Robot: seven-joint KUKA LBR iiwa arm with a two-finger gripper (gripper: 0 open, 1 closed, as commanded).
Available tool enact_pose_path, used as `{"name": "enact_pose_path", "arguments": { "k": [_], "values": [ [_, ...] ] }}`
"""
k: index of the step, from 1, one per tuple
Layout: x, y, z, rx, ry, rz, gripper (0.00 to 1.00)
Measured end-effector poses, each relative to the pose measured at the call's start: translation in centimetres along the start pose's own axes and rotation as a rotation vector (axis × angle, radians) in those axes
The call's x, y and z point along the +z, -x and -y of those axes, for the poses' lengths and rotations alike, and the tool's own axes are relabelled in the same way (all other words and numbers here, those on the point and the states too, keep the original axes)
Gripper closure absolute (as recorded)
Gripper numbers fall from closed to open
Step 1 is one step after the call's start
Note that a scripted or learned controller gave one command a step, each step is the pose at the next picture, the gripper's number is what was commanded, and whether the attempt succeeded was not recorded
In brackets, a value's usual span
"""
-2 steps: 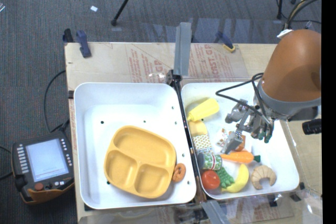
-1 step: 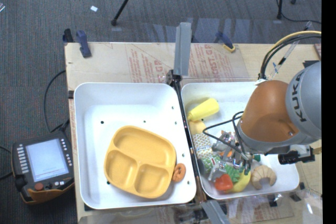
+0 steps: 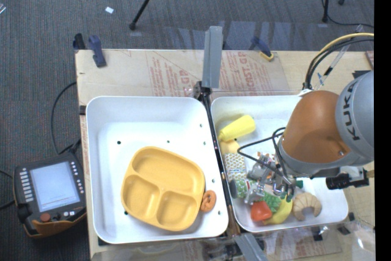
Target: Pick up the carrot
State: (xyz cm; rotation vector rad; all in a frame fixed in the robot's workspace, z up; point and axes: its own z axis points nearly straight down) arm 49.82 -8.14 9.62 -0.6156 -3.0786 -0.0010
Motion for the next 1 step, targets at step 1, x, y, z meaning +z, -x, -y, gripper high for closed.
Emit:
{"name": "enact_pose_path", "arguments": {
  "k": [1],
  "values": [
    [-0.91,0.02,-0.02,-0.002,0.001,-0.001,1.0]
  ]
}}
